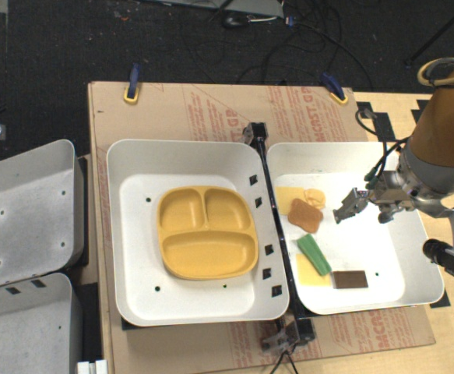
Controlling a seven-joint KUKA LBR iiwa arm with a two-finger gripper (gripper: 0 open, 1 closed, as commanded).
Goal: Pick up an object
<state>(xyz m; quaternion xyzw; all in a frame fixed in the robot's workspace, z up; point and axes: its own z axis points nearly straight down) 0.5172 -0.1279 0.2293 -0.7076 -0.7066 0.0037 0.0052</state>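
Worktop with two white bins: in the right bin the brown chunk lies at nine o'clock from your tool, near but apart, its long axis running ten to four. You see the tool's fingers slightly parted, holding nothing.

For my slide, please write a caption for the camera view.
Gripper hovers over the right bin near small food items; a yellow divided plate sits in the left bin.

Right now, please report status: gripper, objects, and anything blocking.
Gripper above right bin, holding nothing. Brown chunk, green block, dark brown bar lie loose below it. Yellow tray in left bin. Nothing blocking.
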